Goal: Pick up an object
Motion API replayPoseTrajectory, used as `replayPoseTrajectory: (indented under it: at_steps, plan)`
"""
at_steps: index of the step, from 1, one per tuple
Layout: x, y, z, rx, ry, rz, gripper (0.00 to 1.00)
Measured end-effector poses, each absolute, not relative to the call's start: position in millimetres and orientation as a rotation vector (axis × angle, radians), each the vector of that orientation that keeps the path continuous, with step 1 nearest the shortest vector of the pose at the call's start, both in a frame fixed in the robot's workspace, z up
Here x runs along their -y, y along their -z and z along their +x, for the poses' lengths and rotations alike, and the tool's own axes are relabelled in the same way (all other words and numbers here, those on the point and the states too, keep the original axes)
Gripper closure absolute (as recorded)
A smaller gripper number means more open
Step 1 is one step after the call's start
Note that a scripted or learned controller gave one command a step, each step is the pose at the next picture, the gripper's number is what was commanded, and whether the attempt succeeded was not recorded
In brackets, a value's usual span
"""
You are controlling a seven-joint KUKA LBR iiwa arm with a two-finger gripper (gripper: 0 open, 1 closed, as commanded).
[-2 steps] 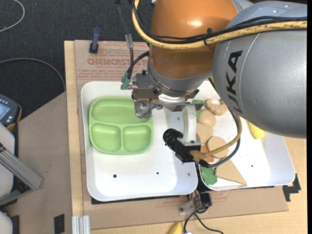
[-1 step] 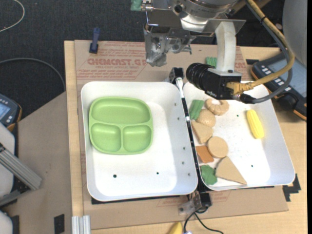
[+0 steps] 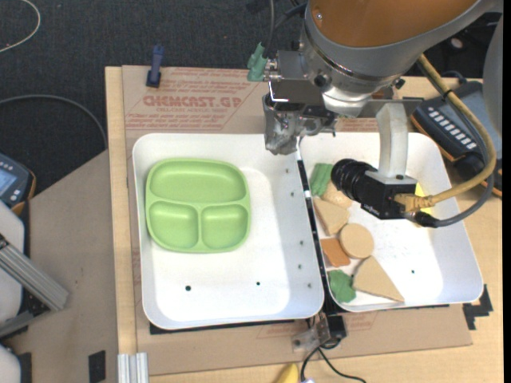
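1. Grey metal hand [image 3: 281, 136] hangs at the back edge of the shallow white left bin [image 3: 239, 287], just beside the rim it shares with the shallow white right bin [image 3: 441, 242]. Whether it is open or closed cannot be told, and nothing is seen in its grip.
2. Loose things to pick lie along the right bin's left side. They are a flat round tan disc [image 3: 357, 240], an orange-brown block [image 3: 334, 252] touching it, a tan wedge [image 3: 378, 282] in front, a pale tan slab [image 3: 330, 211] behind, and two soft green pieces, one at the back [image 3: 321, 179] and one at the front [image 3: 343, 286].
3. A light green plastic plate with three compartments [image 3: 196, 204] lies flat in the left bin, well apart from the hand.
4. The front green piece is partly under the wedge. Robot parts cover the slab's right end and the right bin's back rim.
5. Both bins rest on a cardboard sheet with red print [image 3: 192, 94] on the tabletop. A blue clamp [image 3: 155, 66] and a green clamp [image 3: 256, 62] sit at its back edge.
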State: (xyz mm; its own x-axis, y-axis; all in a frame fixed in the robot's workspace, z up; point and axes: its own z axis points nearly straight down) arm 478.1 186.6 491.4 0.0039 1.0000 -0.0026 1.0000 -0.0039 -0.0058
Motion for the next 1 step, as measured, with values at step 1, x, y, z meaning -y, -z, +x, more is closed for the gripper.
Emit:
replayPoseTrajectory:
  at_steps: [1]
  plan:
    - [-226.6, -498.2, 481.4, 2.227, 0.005, -2.217, 1.00]
